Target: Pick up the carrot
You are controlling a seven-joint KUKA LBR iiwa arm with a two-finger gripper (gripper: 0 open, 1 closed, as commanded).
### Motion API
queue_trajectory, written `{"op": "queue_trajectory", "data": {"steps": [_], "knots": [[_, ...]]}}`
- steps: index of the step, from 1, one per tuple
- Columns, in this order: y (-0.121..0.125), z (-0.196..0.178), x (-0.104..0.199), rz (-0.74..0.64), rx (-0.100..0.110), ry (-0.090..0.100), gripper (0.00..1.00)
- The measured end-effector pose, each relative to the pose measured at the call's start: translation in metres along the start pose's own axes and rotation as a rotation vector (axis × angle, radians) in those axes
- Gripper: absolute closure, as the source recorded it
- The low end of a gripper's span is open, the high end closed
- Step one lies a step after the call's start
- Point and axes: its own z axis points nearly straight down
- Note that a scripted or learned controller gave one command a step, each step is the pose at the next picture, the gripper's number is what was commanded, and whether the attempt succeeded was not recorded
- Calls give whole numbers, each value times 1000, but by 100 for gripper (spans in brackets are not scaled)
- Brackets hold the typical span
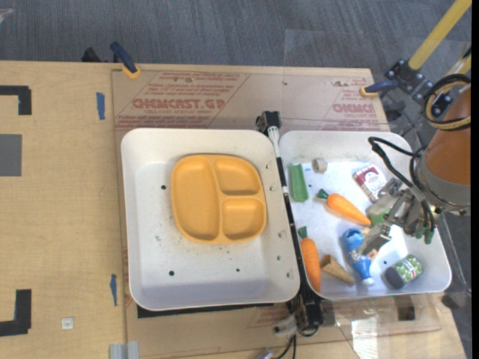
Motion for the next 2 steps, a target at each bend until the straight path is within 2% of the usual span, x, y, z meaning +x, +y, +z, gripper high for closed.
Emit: {"op": "queue_trajectory", "data": {"steps": [1, 2], "knots": [[9, -15, 4, 250, 0, -2, 0], [26, -1, -24, 547, 1, -1, 0]]}}
